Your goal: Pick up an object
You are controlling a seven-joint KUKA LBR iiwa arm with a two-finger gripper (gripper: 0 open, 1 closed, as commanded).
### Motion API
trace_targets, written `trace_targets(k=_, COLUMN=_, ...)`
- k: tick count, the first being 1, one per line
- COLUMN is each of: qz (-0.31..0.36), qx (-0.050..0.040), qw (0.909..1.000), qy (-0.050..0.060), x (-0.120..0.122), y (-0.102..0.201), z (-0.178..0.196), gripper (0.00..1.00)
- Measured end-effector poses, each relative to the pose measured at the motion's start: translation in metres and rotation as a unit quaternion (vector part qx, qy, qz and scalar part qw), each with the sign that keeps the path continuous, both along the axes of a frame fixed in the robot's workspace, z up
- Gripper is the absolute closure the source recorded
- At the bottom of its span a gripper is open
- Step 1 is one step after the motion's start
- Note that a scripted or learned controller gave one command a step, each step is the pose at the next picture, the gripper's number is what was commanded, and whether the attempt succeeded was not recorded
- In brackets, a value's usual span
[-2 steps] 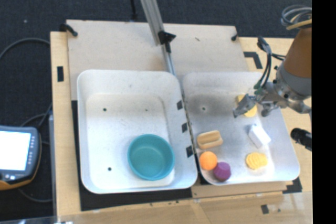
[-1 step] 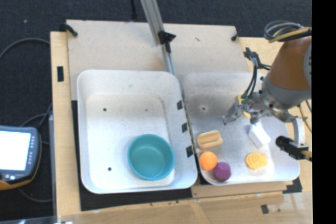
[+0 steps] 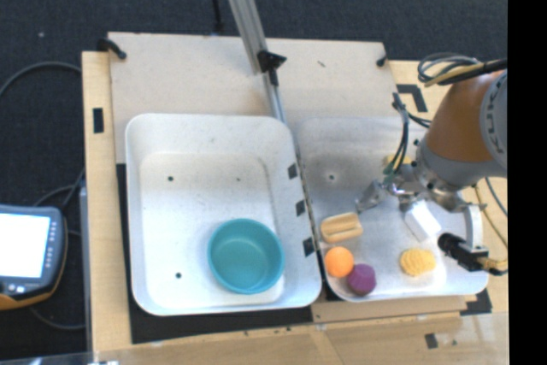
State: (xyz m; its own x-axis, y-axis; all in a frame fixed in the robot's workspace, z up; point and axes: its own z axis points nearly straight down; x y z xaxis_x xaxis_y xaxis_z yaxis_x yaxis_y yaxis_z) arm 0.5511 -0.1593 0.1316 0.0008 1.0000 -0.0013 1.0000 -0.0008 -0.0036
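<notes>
Near the front rim, a small purple ball (image 3: 362, 278) lies in the right white bin (image 3: 342, 154), while the tool (image 3: 408, 203), its state impossible to tell, hovers for approach and must descend.

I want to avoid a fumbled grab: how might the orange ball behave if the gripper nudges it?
The orange ball looks round and smooth, so it would probably roll. It touches the purple ball, which might shift too. The bin wall beside it should stop it.

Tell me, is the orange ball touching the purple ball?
Touching. The camera view shows the orange ball pressed against the purple ball, no gap between them.
</notes>
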Motion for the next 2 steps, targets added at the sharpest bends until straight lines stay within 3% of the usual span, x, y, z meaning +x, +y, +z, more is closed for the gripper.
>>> trace_targets(k=1, qz=-0.003, qx=-0.0001, qw=1.0000, qy=-0.004, x=0.002, y=-0.001, z=0.014, gripper=1.00)
trace_targets(k=2, qz=0.002, qx=-0.0004, qw=1.0000, qy=-0.005, x=0.007, y=-0.001, z=0.058, gripper=1.00)
